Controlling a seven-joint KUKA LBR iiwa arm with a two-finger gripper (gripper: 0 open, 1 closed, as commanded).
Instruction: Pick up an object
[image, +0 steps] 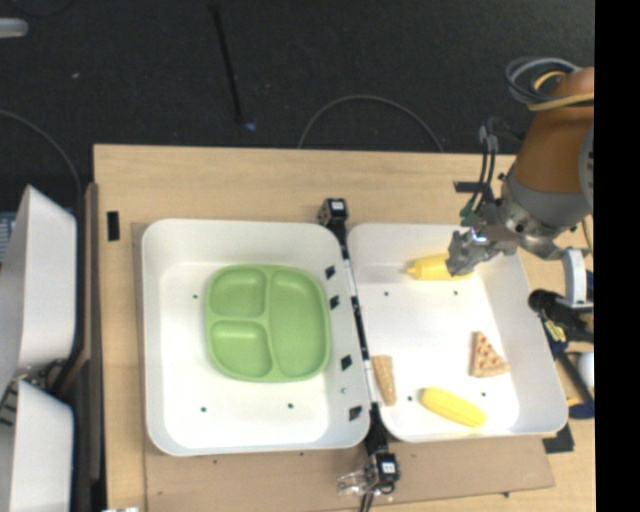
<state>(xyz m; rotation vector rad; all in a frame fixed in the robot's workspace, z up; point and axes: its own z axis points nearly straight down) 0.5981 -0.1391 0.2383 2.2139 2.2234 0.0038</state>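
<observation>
We look down on a pale wooden bench carrying two shallow white bins side by side. The left bin holds a light green plastic plate with three compartments, lying flat near its centre; two compartments sit along the plate's 12 o'clock edge and a broader one runs down its 3 o'clock side.

The right bin holds four small items. A yellow, lemon-like plastic piece lies near the bin's 12 o'clock wall. At about 4 o'clock from the bin's middle rests a tan triangular pizza-slice toy with reddish dots. Toward 6 o'clock lies a yellow elongated corn-cob-shaped toy, tilted, and at 8 o'clock, just beside the divider between the bins, sits a short tan bread-like stick.

The grey arm with its orange band comes in from 3 o'clock, and its two-finger gripper is low at the right bin's 12 o'clock edge, touching or just beside the 3 o'clock end of the yellow lemon-like piece. We cannot tell how the gripper is set, nor whether the piece sits within it; the dark gripper body hides that spot. The other three items lie well apart from the gripper
</observation>
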